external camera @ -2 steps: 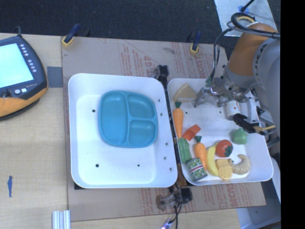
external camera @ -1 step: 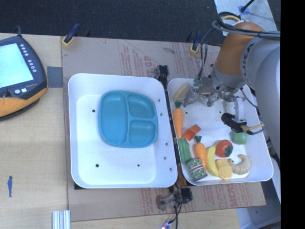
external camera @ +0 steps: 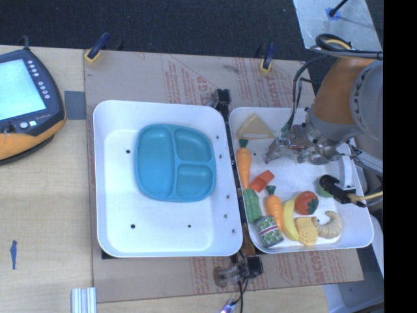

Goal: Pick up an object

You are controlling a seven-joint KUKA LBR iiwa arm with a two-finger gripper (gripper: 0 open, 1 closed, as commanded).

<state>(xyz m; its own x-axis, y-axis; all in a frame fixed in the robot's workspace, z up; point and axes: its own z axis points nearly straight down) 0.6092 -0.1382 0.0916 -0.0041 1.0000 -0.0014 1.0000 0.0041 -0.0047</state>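
I see the gripper [external camera: 281, 147] low over the right bin [external camera: 362, 240], its fingers spread apart with nothing between them. At its 9 o'clock lies a long carrot [external camera: 244, 165]; at 11, a tan wedge [external camera: 255, 128]. Toward 6 o'clock the toys crowd together: tomato [external camera: 306, 203], banana [external camera: 289, 219], small can [external camera: 268, 231], shrimp [external camera: 330, 225]. A blue divided plate [external camera: 175, 162] sits in the left bin [external camera: 104, 175].
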